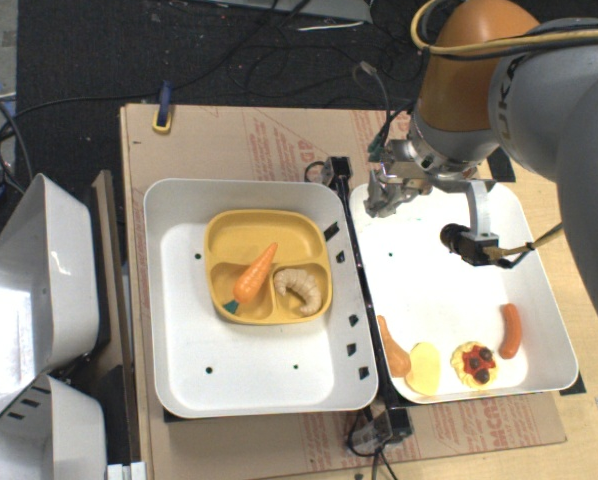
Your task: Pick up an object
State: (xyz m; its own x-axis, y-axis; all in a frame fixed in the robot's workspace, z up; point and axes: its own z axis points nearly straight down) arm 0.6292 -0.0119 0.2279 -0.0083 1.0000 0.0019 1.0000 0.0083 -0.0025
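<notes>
My gripper (383, 200) hangs over the far left corner of the right bin (449, 298), with the orange band and grey arm above it to the right. Nothing shows beneath it but bare white floor. Along that bin's near edge lie an orange carrot-shaped piece (392, 346), a pale yellow slice (425, 366), a small round tart with dark berries (476, 362) and a reddish sausage (510, 330). In the left bin (179, 348) a yellow divided plate (224, 233) holds a carrot (255, 273) and a pale shrimp (301, 290).
A black fitting with a cable (469, 241) hangs from the arm over the middle of the right bin. The raised divider (357, 298) between the bins carries black clips. White containers (34, 268) stand off the bench at the left.
</notes>
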